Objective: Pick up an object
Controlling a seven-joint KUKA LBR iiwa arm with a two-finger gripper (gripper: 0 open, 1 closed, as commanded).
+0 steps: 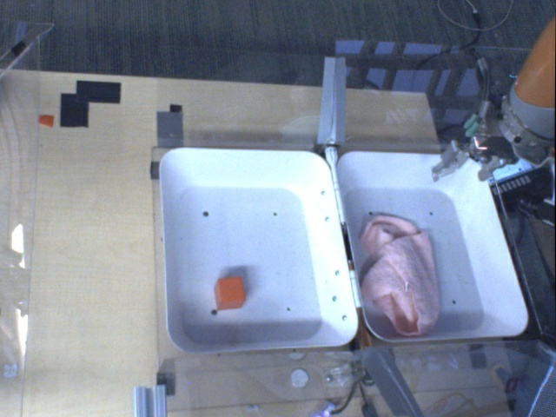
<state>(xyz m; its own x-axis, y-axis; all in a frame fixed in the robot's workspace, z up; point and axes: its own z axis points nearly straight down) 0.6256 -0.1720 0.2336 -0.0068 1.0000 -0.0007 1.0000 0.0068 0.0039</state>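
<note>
A: Start nearest the camera. What lies along the desk's (87, 259) front edge?

B: Pale wood-grain surface, with small metal brackets and some clear fittings just in front of the two bins. A transparent panel (17, 233) stands along the desk's left side.

A: And the bins?

B: Side by side, touching along a metal divider (333, 102). The left bin (182, 233) holds a small orange block (230, 293) in its near-left part, apart from the walls. The right bin (473, 233) holds a crumpled pink cloth (399, 273), lying from the middle toward the near wall.

A: Where is the end effector?

B: The end effector (473, 150) hangs over the far-right corner of the right bin, well apart from the cloth. Nothing shows between its fingers; whether they are spread or closed, I cannot tell. The orange band (540, 72) of the arm shows above it at the right edge.

A: Farther back?

B: On the far-left desk, black tape patches (87, 101) and a small orange mark (46, 121). Beyond the desk, dark grey carpet (217, 16), with a thin cable (473, 11) looped at the top right.
</note>
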